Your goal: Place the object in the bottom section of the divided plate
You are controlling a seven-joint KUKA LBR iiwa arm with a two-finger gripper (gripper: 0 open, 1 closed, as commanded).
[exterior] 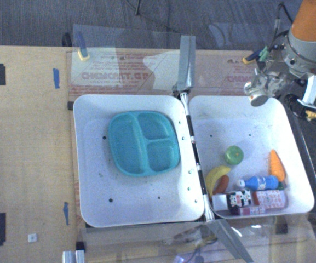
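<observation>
A teal divided plate (143, 143) lies in the left bin (92, 190), its large section on the left and two smaller sections on the right. The right bin (256, 125) holds a green round object (234, 154), an orange carrot (277, 165), a yellow banana (216, 176) with a brown-red piece (221, 184) beside it, a blue bottle (260, 182) and a flat printed packet (249, 200). My gripper (259, 93) hangs over the right bin's top right corner, well apart from all the objects.
A grey metal divider bar (186, 64) runs up from between the two bins. Clear plastic sheeting (125, 59) covers the bench behind them. Blue tape marks (56, 78) sit on the wooden bench at left.
</observation>
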